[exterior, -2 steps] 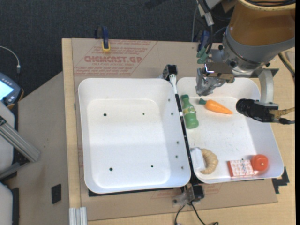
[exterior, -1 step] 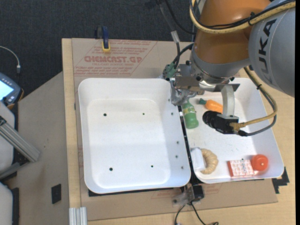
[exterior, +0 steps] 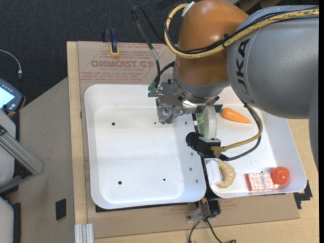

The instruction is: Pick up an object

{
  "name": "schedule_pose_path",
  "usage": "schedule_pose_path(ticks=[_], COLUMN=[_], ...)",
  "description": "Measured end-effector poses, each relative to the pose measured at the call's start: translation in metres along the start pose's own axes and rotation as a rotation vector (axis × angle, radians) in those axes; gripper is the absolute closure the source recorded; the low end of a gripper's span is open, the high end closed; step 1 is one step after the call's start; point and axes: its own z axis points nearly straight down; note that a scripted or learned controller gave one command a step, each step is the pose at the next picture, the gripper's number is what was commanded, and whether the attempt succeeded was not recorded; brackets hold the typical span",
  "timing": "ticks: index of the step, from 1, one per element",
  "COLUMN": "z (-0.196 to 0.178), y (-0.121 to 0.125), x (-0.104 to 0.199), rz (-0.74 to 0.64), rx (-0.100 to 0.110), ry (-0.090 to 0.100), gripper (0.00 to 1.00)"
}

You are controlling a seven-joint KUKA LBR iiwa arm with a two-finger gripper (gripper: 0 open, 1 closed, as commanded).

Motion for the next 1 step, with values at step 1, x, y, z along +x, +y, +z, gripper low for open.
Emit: schedule_pose_path(ticks=[1], z=[-0.0535], y=[-0.0231], x=[0.0616], rz=[-0.003], rx=[-0.013], ry=[0.004], gripper=[1.0])
